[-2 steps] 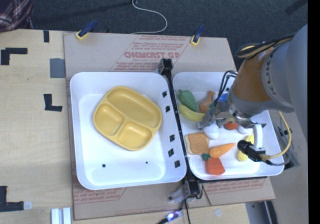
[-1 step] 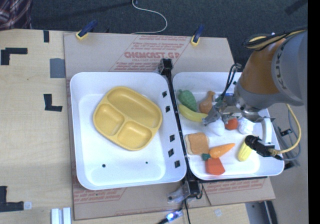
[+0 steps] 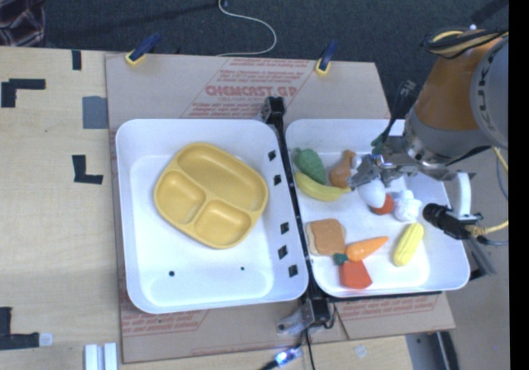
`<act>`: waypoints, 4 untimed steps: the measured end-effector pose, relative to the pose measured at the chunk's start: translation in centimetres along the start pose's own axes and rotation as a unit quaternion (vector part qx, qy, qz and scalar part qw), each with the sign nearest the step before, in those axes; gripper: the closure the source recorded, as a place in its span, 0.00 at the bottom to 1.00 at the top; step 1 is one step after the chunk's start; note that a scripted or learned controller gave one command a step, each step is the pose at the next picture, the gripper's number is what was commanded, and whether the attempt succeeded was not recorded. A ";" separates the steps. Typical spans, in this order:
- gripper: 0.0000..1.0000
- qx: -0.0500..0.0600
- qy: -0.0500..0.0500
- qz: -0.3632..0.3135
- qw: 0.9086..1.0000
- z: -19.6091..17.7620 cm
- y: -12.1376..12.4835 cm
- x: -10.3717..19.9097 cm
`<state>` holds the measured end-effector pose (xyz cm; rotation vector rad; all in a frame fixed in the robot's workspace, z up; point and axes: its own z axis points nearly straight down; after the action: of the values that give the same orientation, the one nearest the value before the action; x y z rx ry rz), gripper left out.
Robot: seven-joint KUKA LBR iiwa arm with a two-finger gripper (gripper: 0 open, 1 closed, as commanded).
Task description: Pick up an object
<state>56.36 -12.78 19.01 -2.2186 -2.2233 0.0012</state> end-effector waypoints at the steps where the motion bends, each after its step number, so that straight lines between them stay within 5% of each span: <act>1: 1.00 0.001 0.000 0.000 1.000 -3.3 0.1 0.1; 4: 1.00 0.002 0.000 -0.002 1.000 -2.0 8.9 13.6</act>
<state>65.20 0.89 21.05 -2.2123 -2.2260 0.0044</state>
